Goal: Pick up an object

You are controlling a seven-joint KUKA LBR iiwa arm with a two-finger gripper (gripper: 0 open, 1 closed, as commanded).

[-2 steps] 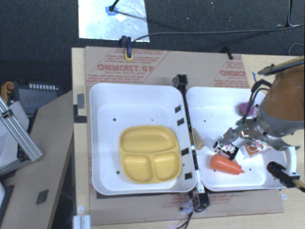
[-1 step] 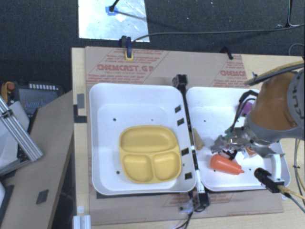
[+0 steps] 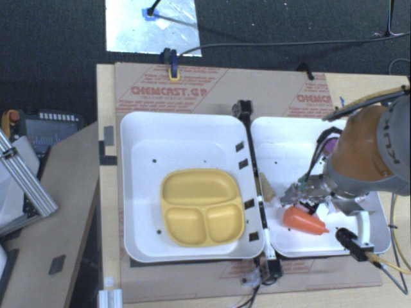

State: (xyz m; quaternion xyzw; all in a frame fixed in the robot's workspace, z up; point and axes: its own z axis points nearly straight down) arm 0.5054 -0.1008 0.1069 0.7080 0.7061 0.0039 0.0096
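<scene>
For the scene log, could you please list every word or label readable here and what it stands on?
"CHEMCAST G P": red print on the brown sheet under the bins, left of centre.
"CHEMC...": same print at the sheet's right, cut off by the arm.
Black letters on the arm's orange band: too partial to read.

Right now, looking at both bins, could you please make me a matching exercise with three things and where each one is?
Things:
1. yellow tray
2. orange carrot
3. arm

Places:
A. in the right bin, near its front edge
B. in the left bin
C. above the right bin, reaching in from the right

Pairs: 1-B, 2-A, 3-C
</scene>
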